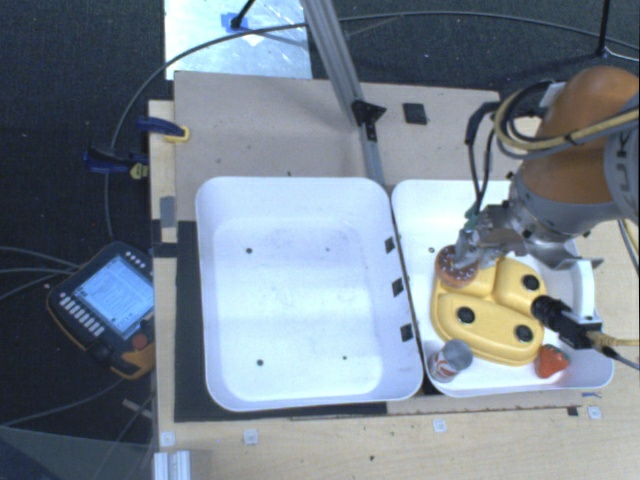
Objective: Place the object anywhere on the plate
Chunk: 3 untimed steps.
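Gripper is low in the right bin, tip right over a brown speckled round obj. Can't tell whether it's wide, narrow or clamped on anything; the wrist hides that, so no grasp claimed. The obj sits at the upper-left corner of the yellow plate, touching or overlapping its edge; can't tell if it rests fully on it.

Step, prob.: either the pick or the set-down at the plate's rim. If the obj is in hand, the next move calls for a short carry toward the plate's middle, then release and a straight lift. If not, it needs a re-grasp first.

Around: a small grey-topped item just beside the plate's lower-left corner and a red-orange item at its lower-right, both near the bin's front wall. Neither blocks the plate's middle. The arm hangs over the bin's right side. The left bin is beside it, well apart from the action.
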Each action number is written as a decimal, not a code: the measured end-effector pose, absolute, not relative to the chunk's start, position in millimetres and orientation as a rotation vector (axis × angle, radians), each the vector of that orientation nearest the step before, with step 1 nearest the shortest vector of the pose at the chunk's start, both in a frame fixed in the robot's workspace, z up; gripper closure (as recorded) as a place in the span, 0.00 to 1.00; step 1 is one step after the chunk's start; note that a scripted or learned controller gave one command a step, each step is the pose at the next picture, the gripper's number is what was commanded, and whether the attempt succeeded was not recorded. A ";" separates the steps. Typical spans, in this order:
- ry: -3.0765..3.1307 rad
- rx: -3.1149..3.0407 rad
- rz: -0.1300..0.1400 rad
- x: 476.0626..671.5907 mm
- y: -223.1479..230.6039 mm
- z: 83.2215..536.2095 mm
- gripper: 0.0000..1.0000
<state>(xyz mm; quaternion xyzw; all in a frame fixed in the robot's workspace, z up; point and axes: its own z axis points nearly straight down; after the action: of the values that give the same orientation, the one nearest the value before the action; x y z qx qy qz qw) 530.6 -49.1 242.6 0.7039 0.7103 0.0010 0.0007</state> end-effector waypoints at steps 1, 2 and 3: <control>2.232 2.211 0.003 525.6 4.3 229.4 1.00; 2.231 2.212 0.003 531.5 57.6 222.3 1.00; 2.234 2.210 0.004 522.5 110.9 233.0 1.00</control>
<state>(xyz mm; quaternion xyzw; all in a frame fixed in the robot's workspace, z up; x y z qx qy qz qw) 522.5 110.9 233.0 0.7033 0.7109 0.0012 -0.0004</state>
